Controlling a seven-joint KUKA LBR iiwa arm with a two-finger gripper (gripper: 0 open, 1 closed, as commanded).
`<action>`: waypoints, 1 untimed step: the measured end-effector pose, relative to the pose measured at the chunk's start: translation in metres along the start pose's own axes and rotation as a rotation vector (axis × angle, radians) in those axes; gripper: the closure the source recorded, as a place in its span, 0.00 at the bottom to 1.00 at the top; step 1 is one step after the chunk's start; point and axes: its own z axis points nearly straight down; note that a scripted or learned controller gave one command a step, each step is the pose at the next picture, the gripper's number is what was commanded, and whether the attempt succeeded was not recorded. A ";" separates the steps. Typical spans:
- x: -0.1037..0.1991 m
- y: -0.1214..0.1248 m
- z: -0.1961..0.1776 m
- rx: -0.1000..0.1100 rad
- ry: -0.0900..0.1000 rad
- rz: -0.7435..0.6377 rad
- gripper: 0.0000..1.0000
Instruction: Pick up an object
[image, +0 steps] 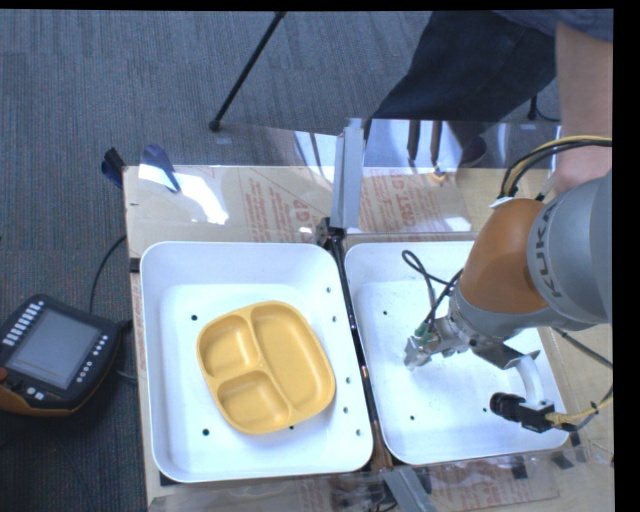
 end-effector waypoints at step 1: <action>0.000 0.000 0.000 0.000 0.000 0.000 0.00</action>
